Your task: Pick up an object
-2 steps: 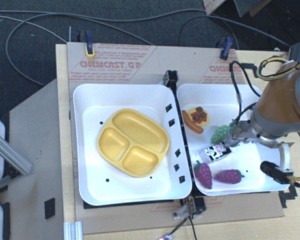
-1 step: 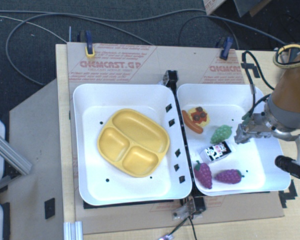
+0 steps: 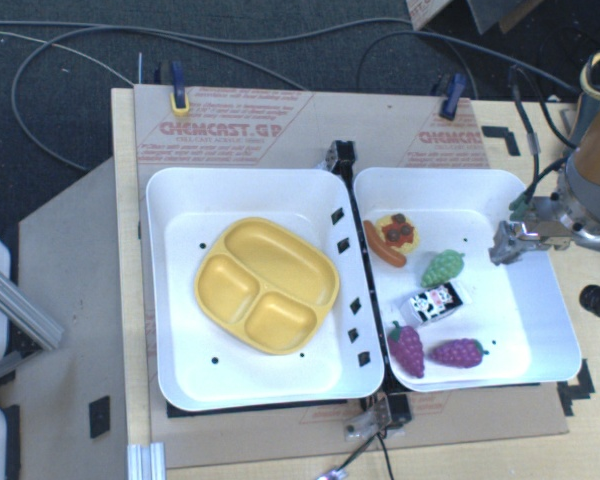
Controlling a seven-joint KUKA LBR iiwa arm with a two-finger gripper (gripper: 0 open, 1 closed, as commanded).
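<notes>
Gripper [image 3: 508, 244]: over right bin [image 3: 550, 313], near its right wall; finger spread cannot be made out; nothing seen held. Green toy [image 3: 443, 267], purple grapes [image 3: 458, 353], black-white carton [image 3: 437, 303]: lying in right bin, apart from gripper.

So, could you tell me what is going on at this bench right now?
A grey robot arm reaches in from the right, its gripper hanging over the right bin near its right wall, with nothing between its fingers. The toys lie apart from it in that bin: a hot dog, a green piece, a black-and-white carton and two purple grape bunches. The left bin holds a yellow divided plate. Nothing has been picked yet.
</notes>
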